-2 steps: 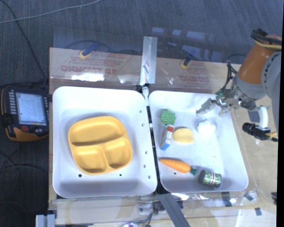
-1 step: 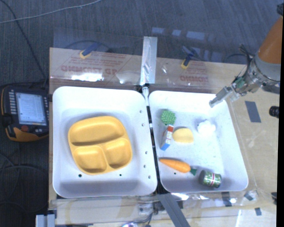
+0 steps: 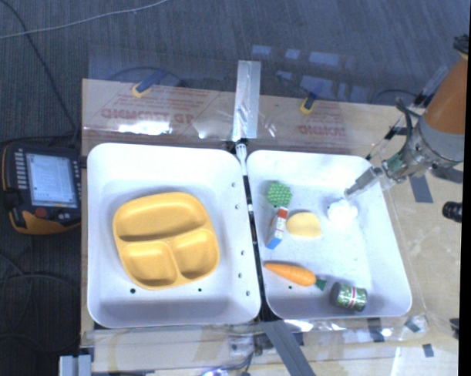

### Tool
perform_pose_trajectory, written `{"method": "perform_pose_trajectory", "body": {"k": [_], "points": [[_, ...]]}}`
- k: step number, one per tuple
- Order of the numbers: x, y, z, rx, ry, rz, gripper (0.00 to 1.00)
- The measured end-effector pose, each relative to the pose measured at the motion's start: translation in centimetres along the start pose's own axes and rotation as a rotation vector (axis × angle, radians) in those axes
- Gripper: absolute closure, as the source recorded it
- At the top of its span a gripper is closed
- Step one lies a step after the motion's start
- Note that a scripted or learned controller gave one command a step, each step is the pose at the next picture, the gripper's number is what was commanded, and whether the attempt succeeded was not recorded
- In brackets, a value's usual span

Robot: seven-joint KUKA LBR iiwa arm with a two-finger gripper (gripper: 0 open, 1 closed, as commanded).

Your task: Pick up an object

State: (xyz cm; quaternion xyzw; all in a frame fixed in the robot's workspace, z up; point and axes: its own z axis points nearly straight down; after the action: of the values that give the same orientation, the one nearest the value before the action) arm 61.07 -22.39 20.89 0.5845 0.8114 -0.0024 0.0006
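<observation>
The right bin (image 3: 387,250) holds several objects. A green knobbly piece (image 3: 278,194) lies near its left wall, with a small red, white and blue tube (image 3: 277,227) below it and a pale yellow lump (image 3: 303,225) beside that. An orange carrot (image 3: 290,274) and a green can (image 3: 347,296) lie near the front. A white object (image 3: 343,212) rests toward the back right. My gripper (image 3: 359,185) comes in over the bin's right rear corner, tilted down to the left, its tip just above and right of the white object. Nothing is visibly held.
A yellow divided plate (image 3: 166,239) lies in the left bin (image 3: 101,294). A control pendant (image 3: 43,186) sits on the floor left of the bench. The arm's orange band (image 3: 448,102) is at the right edge. Cables cross the carpet behind.
</observation>
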Motion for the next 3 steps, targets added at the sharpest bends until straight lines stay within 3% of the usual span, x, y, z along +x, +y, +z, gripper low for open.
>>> {"method": "perform_pose_trajectory", "body": {"k": [1, 2, 3], "points": [[6.6, -1.9, 3.3, -0.004, 0.005, -0.298, 0.00], [11.3, 2.3, 3.7, -0.005, 0.003, -0.450, 0.00], [11.6, 2.8, 7.8, -0.035, -0.016, -0.331, 0.00]]}}
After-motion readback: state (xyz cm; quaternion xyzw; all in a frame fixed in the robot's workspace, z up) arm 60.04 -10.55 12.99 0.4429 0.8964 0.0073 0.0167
